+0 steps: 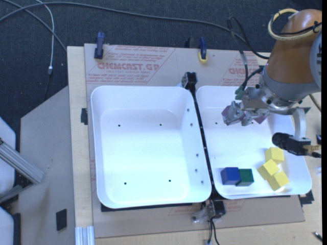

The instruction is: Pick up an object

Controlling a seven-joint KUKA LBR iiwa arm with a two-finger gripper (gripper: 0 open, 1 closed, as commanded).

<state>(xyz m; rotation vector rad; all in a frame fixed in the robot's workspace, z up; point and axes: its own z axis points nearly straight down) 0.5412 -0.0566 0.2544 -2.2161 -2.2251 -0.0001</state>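
Pincer, grip unclear, above right bin; blue block, green block, yellow blocks nearby.

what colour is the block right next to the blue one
Green, touching the blue block in the right bin, camera view.

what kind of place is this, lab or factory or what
Most likely a robotics lab test bench: a robot arm over two white bins, small coloured blocks, a board held by clamps, loose cables on carpet.
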